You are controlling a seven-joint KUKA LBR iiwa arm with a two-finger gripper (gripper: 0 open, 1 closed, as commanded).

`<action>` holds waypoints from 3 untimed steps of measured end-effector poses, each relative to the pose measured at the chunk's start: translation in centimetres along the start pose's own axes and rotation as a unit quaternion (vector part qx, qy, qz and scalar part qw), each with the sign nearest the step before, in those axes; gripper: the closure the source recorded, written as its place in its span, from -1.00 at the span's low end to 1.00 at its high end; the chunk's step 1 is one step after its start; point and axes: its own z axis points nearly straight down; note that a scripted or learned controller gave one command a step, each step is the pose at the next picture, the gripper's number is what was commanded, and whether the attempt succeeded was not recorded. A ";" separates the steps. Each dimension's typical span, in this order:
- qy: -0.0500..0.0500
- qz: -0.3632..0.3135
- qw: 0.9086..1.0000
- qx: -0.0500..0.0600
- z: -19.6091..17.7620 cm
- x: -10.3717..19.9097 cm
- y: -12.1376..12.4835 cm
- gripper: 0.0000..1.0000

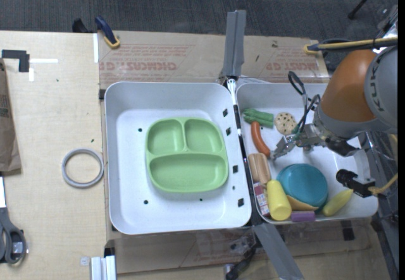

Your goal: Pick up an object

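Observation:
My gripper (pixel 283 146) hangs over the middle of the right bin (pixel 354 212), reaching in from the right under the arm's orange band. Just to its left lies a red-orange sausage (pixel 259 138). A spotted cookie (pixel 285 122) and a green vegetable (pixel 258 117) lie above it. Below it are a teal bowl (pixel 304 184), a tan roll (pixel 258 167), a yellow bottle (pixel 277 200), a purple piece (pixel 302 215) and a yellow banana (pixel 337 201). I see nothing held in the gripper.
The left bin (pixel 120 209) holds a green divided plate (pixel 186 154). On the bench to the left lie a grey ring (pixel 83 167), scissors (pixel 11 244) and a brown bag (pixel 7 127). A blue clamp (pixel 107 31) sits at the back.

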 end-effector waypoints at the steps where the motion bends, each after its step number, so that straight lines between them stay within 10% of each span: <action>1: -0.008 0.018 1.000 -0.022 -0.9 1.0 -6.1 -1.00; 3: -0.002 -0.070 0.998 -0.007 -0.3 -0.7 -7.6 -1.00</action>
